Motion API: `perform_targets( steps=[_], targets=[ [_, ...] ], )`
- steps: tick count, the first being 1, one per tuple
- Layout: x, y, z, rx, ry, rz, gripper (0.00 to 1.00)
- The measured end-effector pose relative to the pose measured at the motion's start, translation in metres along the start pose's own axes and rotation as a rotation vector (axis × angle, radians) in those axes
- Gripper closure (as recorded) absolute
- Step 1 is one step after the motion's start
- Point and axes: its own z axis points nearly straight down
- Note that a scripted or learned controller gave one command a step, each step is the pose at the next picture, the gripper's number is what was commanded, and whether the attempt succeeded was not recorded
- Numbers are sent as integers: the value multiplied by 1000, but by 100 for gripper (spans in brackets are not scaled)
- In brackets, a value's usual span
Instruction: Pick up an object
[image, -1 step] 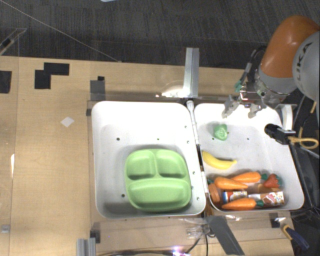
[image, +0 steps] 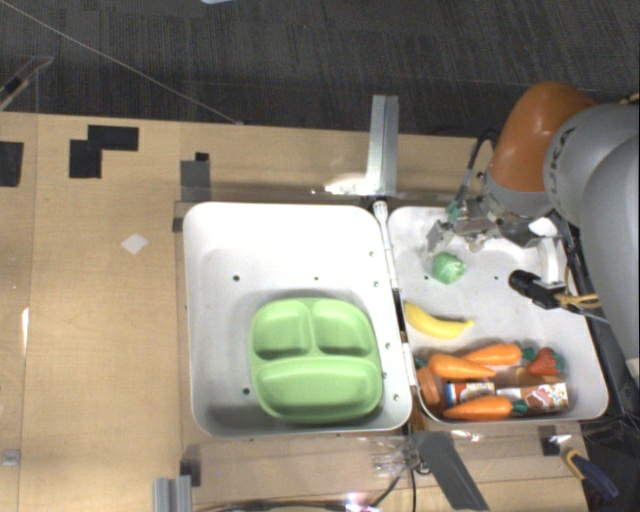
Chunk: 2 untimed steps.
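Even overhead light, slight softness, glare on the white bins' (image: 300, 215) rims.

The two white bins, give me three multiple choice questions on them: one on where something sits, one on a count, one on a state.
1. Where is the green divided tray?
A. left bin
B. right bin
C. on the bench

2. How many carrots lie in the right bin?
A. one
B. three
C. five

3. How does the claw stand to the small green object?
A. lifting it
B. above it, apart
C. beside the tray

Answers: 1 A, the tray fills the left bin's floor. 2 B, three orange carrots lie near the front. 3 B, a gap shows between them.
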Motion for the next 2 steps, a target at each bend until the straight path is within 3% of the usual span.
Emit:
perform_targets(
  steps=[1,2],
  targets=[
    [-12,-32,7,-4,-2,-29,0],
    [-10,-28,-7,-14,-2,-32,100]
  ],
)
